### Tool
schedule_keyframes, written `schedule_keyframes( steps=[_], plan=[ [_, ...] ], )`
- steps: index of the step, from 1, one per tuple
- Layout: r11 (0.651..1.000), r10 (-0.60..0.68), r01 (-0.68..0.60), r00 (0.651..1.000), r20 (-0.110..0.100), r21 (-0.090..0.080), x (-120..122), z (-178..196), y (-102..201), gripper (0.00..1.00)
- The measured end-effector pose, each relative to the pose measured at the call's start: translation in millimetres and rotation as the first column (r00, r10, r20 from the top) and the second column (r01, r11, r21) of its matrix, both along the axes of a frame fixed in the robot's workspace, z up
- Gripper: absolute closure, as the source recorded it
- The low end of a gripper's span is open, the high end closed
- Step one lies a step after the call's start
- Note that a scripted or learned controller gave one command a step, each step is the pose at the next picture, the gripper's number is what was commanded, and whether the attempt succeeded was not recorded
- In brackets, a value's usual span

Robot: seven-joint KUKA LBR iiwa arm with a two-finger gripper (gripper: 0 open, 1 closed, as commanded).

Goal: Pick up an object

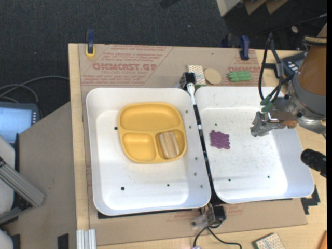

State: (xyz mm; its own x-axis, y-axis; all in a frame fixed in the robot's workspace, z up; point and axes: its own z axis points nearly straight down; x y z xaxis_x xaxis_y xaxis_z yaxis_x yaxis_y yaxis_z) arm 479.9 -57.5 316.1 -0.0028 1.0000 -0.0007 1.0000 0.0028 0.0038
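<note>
1. Nearest the lens, lower left of the frame: left white bin (104, 180), shallow, holding a yellow divided plate (150, 119) in its upper half.
2. Inside the plate's lower right compartment: a pale tan bread-like piece (167, 144), lying lengthwise.
3. Right white bin (270, 188), touching the left along a shared rim; holding a purple grape-like cluster (219, 139) left of its centre, amid small dark specks.
4. Upper right of that bin: gripper (259, 128), poised over the bin floor, well apart from the purple cluster; nothing between the fingers; spread of the fingers cannot be told.
5. Behind the bins, upper centre: a tan round piece (212, 76) and a green object (239, 76) on the cardboard-covered bench (129, 61).
6. Blue clamps (91, 41) pinning the far edge; dark carpet (104, 9) beyond.
</note>
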Motion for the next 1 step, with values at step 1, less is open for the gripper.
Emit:
schedule_keyframes(
  steps=[1],
  plan=[
    [1.000, 0.000, 0.000, 1.000, 0.001, 0.000, 0.1, 12.9, 21.7, 1.00]
  ],
)
